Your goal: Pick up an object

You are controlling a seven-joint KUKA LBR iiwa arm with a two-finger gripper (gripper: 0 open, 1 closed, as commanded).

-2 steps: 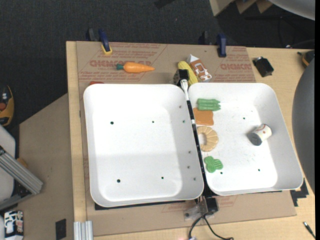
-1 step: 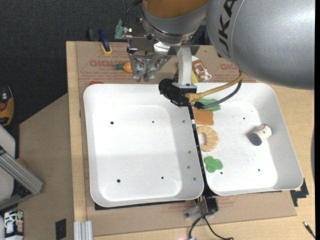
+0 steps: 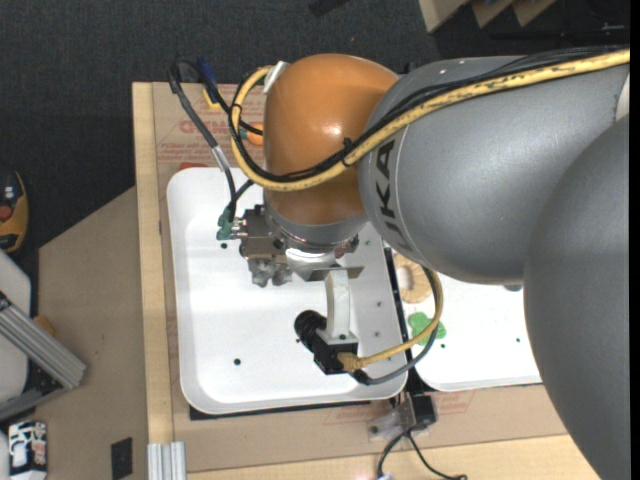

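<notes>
Gripper (image 3: 268, 268) low over left bin (image 3: 200, 298), under wrist; grip state indeterminate. Risk: closing on nothing, no object visible beneath.

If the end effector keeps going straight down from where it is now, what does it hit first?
Most likely the bare white floor of the left bin. The end effector points down over it with nothing visible beneath, though the arm hides part of that spot and depth is unclear.

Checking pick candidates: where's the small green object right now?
The small green object sits low and right of centre, at the right white bin's left edge, beside the yellow cable, partly hidden under the grey arm.
</notes>
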